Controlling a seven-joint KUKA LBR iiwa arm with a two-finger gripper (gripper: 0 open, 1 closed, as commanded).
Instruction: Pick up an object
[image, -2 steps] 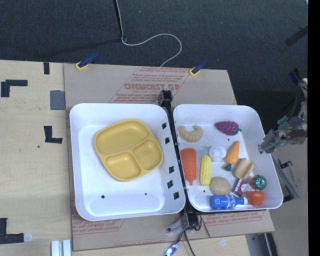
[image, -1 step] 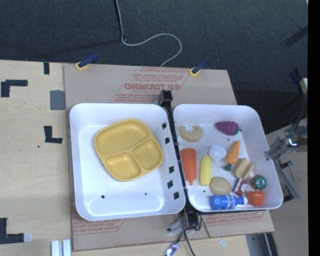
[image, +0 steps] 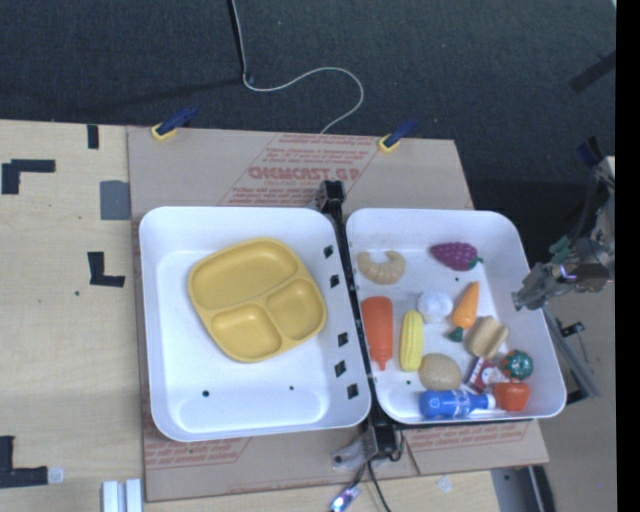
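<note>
The right bin (image: 500, 226) holds several toy foods: a croissant (image: 383, 266), purple grapes (image: 455, 255), a carrot (image: 465, 304), a long orange-red piece (image: 377, 330), a corn cob (image: 411, 340), a potato (image: 440, 371), a bread roll (image: 486, 337), a blue bottle (image: 455, 404), a red piece (image: 511, 396) and a green ball (image: 518, 364). My gripper (image: 532, 290) hangs at the right rim of this bin, just outside it, level with the carrot. It is small and dark against the bench, and I see nothing held in it.
The left bin (image: 160, 300) holds a yellow divided plate (image: 258, 298). A black hinge strip (image: 345, 300) runs between the two bins. Both sit on a cardboard sheet (image: 300, 165) held by clamps. A white cable (image: 300, 80) loops behind.
</note>
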